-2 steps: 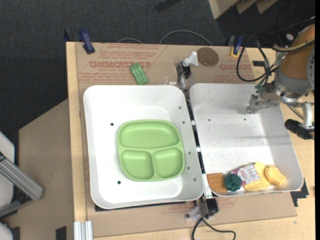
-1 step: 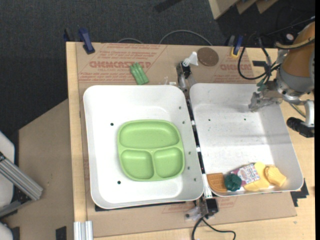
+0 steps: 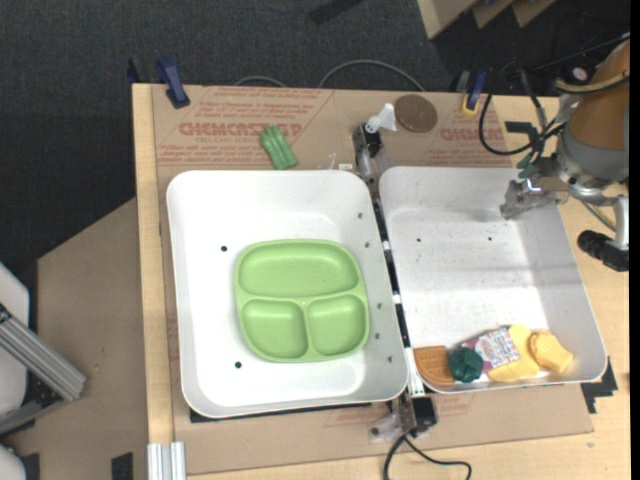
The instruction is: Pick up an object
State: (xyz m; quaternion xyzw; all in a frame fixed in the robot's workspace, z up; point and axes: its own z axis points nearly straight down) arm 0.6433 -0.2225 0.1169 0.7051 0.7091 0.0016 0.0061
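Gripper (image 3: 522,200): over right bin's (image 3: 480,268) far edge, aperture cannot be judged | Objects: small toy-food cluster (image 3: 495,356) in right bin's near corner, apparently light, rigid, smooth; yellow piece (image 3: 550,351) at its right end offers the clearest grasp | Left bin (image 3: 200,268): green divided tray (image 3: 300,299) | Writing: red "CHEMCAST" on cardboard (image 3: 240,128)

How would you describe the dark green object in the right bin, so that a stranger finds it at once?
Look at the right bin and go to its near edge, where a row of small items lies. The dark green object sits between an orange-brown piece and a pale printed packet. It is the only dark green item there.
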